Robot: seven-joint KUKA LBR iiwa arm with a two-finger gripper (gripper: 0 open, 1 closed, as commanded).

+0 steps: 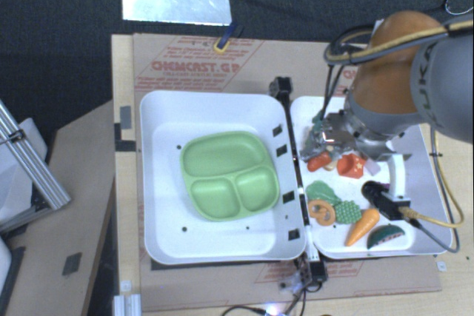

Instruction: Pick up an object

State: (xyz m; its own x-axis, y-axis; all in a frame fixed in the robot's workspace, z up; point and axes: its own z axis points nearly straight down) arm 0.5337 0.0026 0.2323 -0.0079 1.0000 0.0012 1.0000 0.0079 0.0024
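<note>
Cardboard sheeting [192, 63] covers the table [89, 159], which carries two white bins side by side. The left bin [159, 181] holds a green divided plate [228, 175], and the right bin [370, 251] holds the toy foods. Take the carrot [361, 227] as reference. The gripper [324, 138] hangs beyond the carrot, toward the far left of the right bin, low over a red piece [352, 166] and a smaller red-orange piece [320, 159]. Whether it is spread or closed cannot be told from this view, and nothing is seen held. Other candidates: a green leaf piece [322, 192] and a brown ring [322, 212], left of the carrot; a green dotted piece [346, 212], touching the carrot's left side; a watermelon slice [389, 235], just right of it. Recommended procedure: select the smaller red-orange piece, which appears nearest below the gripper. Centre over it, descend vertically, close, then lift straight up. Clearance: the black rail [292, 159] between the bins runs well left of the carrot and near the gripper, so avoid lateral drift toward it. Items around the carrot are crowded, while bare bin floor shows beyond the watermelon slice.
</note>
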